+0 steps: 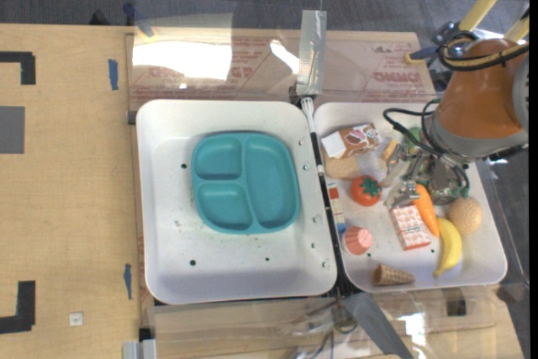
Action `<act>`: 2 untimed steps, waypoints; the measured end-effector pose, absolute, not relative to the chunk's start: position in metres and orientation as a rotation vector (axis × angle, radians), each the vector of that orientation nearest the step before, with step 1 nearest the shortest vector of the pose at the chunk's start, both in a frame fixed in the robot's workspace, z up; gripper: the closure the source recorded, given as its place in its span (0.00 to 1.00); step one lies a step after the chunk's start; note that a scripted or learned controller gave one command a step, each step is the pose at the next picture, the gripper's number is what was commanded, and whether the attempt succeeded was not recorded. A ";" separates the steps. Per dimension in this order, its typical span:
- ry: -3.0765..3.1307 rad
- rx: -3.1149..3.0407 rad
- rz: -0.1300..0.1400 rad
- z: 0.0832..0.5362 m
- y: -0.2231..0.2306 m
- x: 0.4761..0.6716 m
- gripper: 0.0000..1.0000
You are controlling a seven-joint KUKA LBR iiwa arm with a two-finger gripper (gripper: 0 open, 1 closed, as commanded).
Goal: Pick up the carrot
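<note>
Left bin (160, 265): holds a teal tray (246, 182) with three compartments, set near the middle, with bare white floor on every side of it. Behind both bins stand clear panels (252, 63) that catch glare, so print on the cardboard behind them is hard to read.

Right bin (492, 265): crowded. Along its left wall lie a small carton (360, 138), a tan slab (340, 167) and a pink cup (358, 240) on its side; small items pressed against the divider are partly hidden and cannot be named. A tomato (366, 191) sits just right of these. An ice-cream cone (392, 274) lies near the front rim, with open floor around it. A red-and-white box (410, 227) lies mid-bin.

The carrot (427, 211) lies at a slant, touching the box's right edge, its upper end under the gripper (418, 181). The gripper's metal parts blur into cables and clutter; whether the claw is open or closed cannot be told. A banana (449, 246) lies just right of the carrot, and a tan round fruit (466, 215) sits beside both, near the right wall.

The arm (479, 97), its orange band uppermost, covers the bin's back right corner and is cut off at the frame's edge.
</note>
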State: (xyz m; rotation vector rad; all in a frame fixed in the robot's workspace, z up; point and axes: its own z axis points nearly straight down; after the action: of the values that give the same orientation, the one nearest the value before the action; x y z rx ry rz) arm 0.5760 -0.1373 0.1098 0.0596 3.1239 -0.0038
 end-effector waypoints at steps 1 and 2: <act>3.123 -0.113 0.001 0.191 -0.081 0.607 1.00; 3.119 -0.269 -0.001 0.132 -0.113 0.565 1.00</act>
State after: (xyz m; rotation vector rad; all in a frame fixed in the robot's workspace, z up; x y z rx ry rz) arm 0.5647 -0.1134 0.1325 -0.2686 3.1193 -0.0013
